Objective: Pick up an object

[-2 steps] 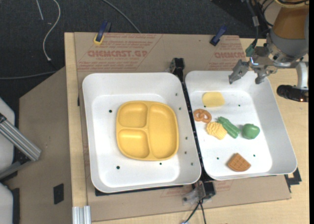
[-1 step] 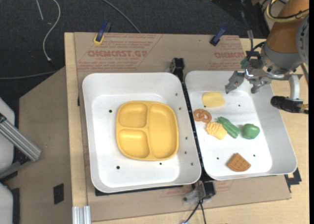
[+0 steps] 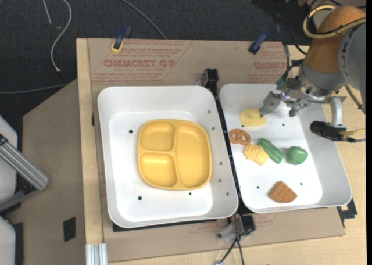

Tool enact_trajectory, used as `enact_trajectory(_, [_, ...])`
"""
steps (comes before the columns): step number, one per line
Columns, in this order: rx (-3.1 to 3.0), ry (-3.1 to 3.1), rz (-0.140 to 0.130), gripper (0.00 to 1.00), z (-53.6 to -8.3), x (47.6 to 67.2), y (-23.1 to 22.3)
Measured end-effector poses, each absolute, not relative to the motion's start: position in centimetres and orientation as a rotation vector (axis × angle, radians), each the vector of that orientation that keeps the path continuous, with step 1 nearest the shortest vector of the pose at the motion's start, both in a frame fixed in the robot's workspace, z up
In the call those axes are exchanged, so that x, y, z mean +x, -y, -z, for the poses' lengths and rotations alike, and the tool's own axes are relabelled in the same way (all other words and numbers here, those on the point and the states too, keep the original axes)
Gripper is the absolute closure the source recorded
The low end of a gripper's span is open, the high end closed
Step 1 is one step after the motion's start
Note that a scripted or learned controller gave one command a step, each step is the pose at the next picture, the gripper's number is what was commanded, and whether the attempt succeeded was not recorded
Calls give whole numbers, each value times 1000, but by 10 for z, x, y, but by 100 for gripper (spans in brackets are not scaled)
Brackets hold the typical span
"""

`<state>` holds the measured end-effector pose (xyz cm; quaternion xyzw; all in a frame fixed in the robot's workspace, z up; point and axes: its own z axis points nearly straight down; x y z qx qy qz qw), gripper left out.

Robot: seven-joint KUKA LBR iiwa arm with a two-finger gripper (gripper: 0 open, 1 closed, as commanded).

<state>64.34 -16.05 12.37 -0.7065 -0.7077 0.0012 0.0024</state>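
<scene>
A dark floor is seen around the table (image 3: 87, 142), which carries two white bins. In the right bin (image 3: 325, 188), the arm's tool (image 3: 283, 102) is held with its fingers spread apart and nothing between them. A pale yellow toy (image 3: 252, 118) is found just beside it, toward the left bin.

bins (image 3: 116, 107): white
divided plate (image 3: 174, 154): yellow (plain, no pattern)
pretzel (image 3: 239, 137): brown
corn piece (image 3: 254, 154): yellow, bumpy pattern
pepper (image 3: 297, 155): green
waffle (image 3: 282, 192): orange-brown, grid pattern
arm (image 3: 325, 43): grey, orange band
clips (image 3: 121, 38): blue
board (image 3: 87, 142): tan, red lettering
</scene>
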Motion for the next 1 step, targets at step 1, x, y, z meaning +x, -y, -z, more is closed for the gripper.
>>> enact_trajectory(1, [-2220, 2222, 2, 0, -86, 645, 160])
